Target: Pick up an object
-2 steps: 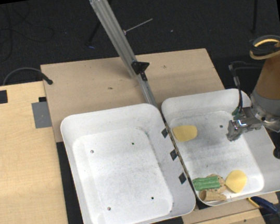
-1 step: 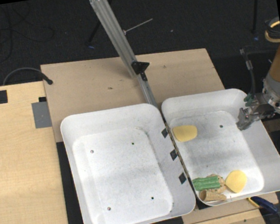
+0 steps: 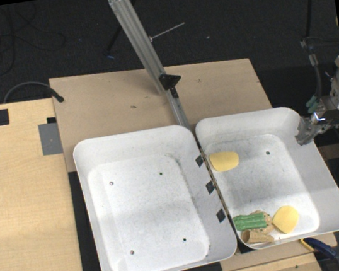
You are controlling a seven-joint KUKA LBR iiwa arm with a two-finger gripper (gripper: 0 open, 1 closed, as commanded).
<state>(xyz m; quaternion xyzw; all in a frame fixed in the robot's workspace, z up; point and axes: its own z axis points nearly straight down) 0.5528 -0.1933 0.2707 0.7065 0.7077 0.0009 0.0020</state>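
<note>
The right bin (image 3: 304, 180) holds a pale yellow lump (image 3: 224, 160) near its left wall. At its near edge lie a green ridged piece (image 3: 250, 220), a yellow round piece (image 3: 286, 218) and a tan scrap (image 3: 258, 235), close together. My gripper (image 3: 305, 132) hangs at the far right rim of that bin, above the rim and apart from all the objects. Nothing shows between its fingers.
The left bin (image 3: 97, 159) sits beside the right one, joined along a divider with black clips (image 3: 210, 187). A slanted metal rail (image 3: 143, 46) rises from behind the bins. Wood bench surface (image 3: 21, 206) spreads to the left.
</note>
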